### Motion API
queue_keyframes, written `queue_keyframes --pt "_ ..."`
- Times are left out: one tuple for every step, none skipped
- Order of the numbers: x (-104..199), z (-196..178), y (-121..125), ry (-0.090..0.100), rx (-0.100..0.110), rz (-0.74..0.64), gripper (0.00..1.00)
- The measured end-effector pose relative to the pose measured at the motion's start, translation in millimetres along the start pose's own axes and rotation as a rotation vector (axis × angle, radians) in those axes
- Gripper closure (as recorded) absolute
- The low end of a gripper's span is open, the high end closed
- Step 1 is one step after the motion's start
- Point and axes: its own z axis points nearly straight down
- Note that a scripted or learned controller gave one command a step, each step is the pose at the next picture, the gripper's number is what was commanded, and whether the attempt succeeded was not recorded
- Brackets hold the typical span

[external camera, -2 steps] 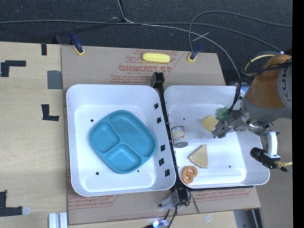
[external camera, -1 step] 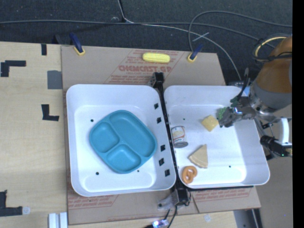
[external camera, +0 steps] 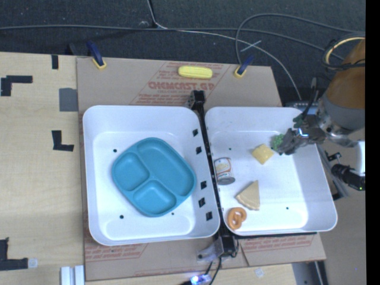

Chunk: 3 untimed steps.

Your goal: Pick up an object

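Arm: you see it reach in from the right, its wrist hanging over the far right part of the right bin.

Gripper: it sits low over the bin floor, just beside a small green thing. You cannot tell whether it is wide, narrow or holding that green thing; the tip is dark and too small to read.

Nearest object: the pale yellow chunk lies just left of the gripper, a little toward the near rim. Judged from where the tip hangs, you are lined up on the green thing or this chunk.

Other candidates: a small can rests on its side by the divider; a tan wedge lies near the middle of the bin; an orange pretzel-shaped piece lies by the near left corner. All are well apart from the gripper.

Left bin: it holds a blue divided tray, out of your way.

Outside the bins: a yellow banana-like piece lies on the cardboard sheet behind the bins, beyond easy reach.

Obstacles: the right bin's far wall is close to the gripper, and the green thing and the chunk sit near each other, so a grab at one may nudge the other.
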Motion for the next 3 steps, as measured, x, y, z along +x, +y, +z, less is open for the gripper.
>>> queue_keyframes --pt "49 11 -6 0.001 0.004 -0.002 1.0" --pt "92 11 -11 0.001 0.004 -0.003 1.0" --pt "144 12 -28 0.001 0.005 -0.002 1.0"
